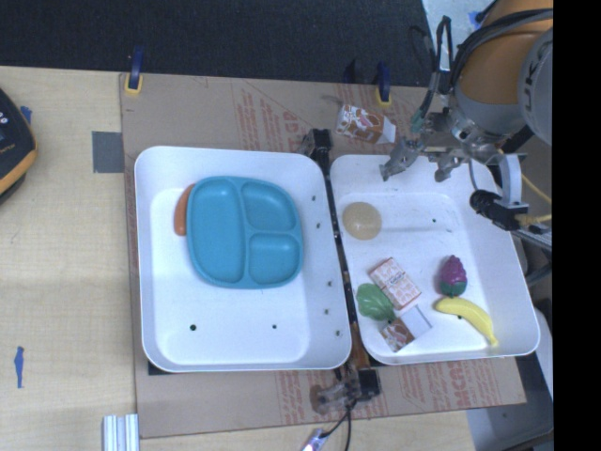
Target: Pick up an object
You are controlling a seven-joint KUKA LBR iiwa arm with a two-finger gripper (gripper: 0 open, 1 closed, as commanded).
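The right bin [488, 228] holds a tan round cookie-like piece [362, 220], a small pink-and-white packet [394, 283], a green pepper-like toy [374, 302], a small dark packet [404, 329], a purple fruit [453, 273] and a yellow banana [468, 318]. My gripper [423, 158] hangs over the far edge of the right bin, above and to the right of the tan piece. Its two fingers [398, 161] stand spread apart with nothing between them.
The left bin [164, 318] carries a blue divided plate [246, 231] with an orange object [179, 212] tucked under its left side. A snack wrapper [362, 123] lies on the cardboard beyond the bins. A black and yellow device [13, 144] sits at the far left.
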